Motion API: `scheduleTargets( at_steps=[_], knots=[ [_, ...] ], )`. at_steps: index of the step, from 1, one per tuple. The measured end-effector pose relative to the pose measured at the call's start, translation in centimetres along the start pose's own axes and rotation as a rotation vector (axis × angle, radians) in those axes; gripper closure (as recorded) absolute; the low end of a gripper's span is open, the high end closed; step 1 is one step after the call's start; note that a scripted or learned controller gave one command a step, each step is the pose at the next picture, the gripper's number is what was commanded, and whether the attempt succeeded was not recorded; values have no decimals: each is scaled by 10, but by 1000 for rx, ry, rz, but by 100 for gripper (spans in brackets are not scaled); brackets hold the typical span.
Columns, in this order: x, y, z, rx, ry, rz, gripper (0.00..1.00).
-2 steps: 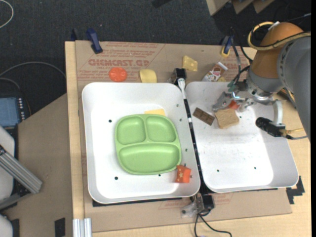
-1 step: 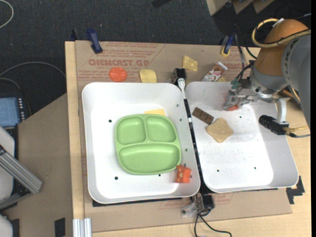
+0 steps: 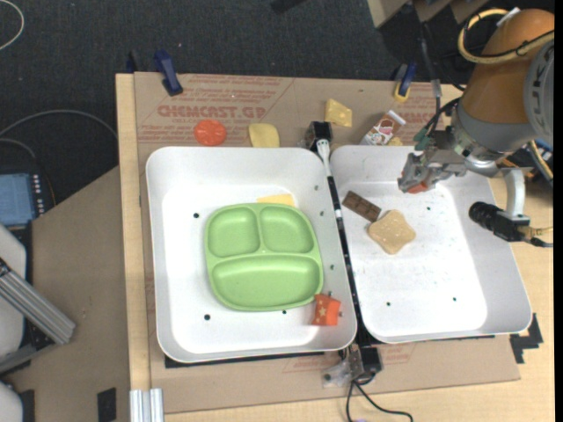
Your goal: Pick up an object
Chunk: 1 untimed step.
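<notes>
My gripper [image 3: 417, 179] hangs low over the far part of the right bin [image 3: 457, 280], on the grey arm that comes in from the right. A small reddish patch [image 3: 423, 183] shows right at its tip; whether it is gripped I cannot tell. A brown chocolate bar [image 3: 361, 206] lies in the same bin, down and to the left of the gripper. Beside the bar rests a tan toast-like piece [image 3: 391, 232].
The left bin [image 3: 167, 236] holds a green divided plate [image 3: 262, 255], a yellow slab [image 3: 277, 200] and a small orange block [image 3: 326, 309]. Behind the bins lie an orange round [image 3: 209, 132], a yellow piece [image 3: 263, 135], a cheese wedge [image 3: 338, 112] and a small carton [image 3: 380, 130].
</notes>
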<state>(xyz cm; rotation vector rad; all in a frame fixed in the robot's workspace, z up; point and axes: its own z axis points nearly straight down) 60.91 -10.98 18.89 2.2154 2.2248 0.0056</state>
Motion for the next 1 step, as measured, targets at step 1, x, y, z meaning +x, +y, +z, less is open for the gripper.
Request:
scheduleTargets(
  at_steps=[1],
  knots=[
    [58, -40, 4, 9, 2, 0, 100]
  ],
)
